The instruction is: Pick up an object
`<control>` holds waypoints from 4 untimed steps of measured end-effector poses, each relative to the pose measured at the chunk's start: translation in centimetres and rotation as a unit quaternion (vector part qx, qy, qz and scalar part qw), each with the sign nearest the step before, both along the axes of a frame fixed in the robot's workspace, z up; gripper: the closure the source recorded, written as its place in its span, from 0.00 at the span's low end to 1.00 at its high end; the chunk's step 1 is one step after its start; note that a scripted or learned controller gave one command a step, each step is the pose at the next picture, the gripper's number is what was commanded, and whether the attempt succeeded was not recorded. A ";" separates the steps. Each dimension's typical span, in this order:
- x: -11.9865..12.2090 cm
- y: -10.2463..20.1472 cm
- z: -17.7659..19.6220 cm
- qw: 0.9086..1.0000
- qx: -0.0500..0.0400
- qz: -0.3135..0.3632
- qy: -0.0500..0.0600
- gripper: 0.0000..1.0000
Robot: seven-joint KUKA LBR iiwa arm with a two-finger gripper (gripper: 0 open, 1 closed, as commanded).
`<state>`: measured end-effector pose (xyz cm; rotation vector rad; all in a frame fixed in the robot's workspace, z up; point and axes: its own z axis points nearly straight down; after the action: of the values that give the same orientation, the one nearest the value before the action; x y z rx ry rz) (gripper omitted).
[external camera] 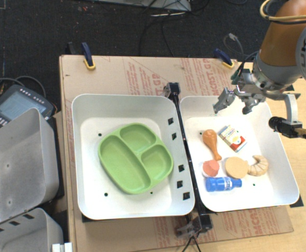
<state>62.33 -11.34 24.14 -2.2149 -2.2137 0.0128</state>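
at centre left a light green divided plate (136, 157) lies in the white left bin (84, 156), on a tan cardboard sheet (137, 72) printed with faded red lettering and clipped by yellow-and-blue clamps (88, 56). in the white right bin (284, 156) at centre right are an orange-brown drumstick (212, 143), a small white carton with red and orange print (232, 138), a pinkish-red piece (211, 168), a tan round disc (236, 167), a pale beige croissant (258, 165) and a blue bottle with a white cap (222, 184). at upper right the arm (286, 35) shows an orange band over grey metal, above a dark speckled floor (32, 30).

Robotics lab: cardboard-topped bench (142, 72) with clamps (87, 56), loose cables (194, 4) at 12 o'clock, teach pendant (16, 106) at 9 o'clock.
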 end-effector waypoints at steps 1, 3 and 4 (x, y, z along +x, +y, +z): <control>0.2 0.0 0.8 1.000 -0.001 0.001 -0.006 0.00; 0.0 0.8 -11.9 1.000 0.000 0.000 -0.004 0.00; 0.2 0.9 -14.9 1.000 -0.001 0.000 -0.008 0.00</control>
<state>62.49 -10.45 9.26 -2.2234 -2.2230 -0.0024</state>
